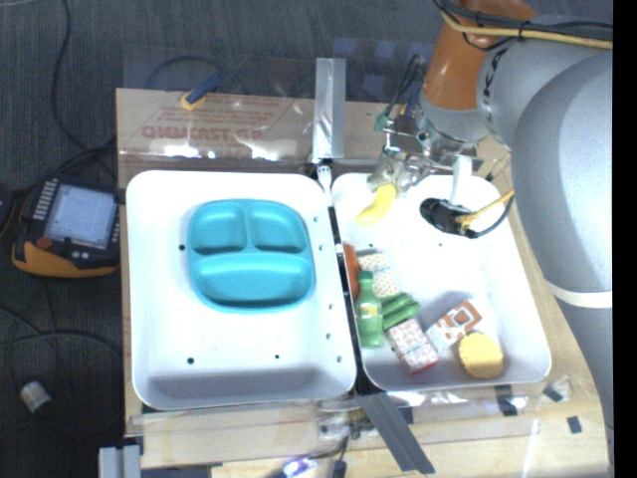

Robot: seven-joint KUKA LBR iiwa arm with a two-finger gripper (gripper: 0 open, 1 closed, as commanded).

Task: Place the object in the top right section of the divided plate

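Near, the turquoise plastic divided plate lies in the left white bin. Farther, the tool pinches a yellow banana-shaped toy above the right white bin; that shallow tip grip may slip in transit.

The end effector grips a yellow banana above the right bin.

Yellow banana — right bin's top-left
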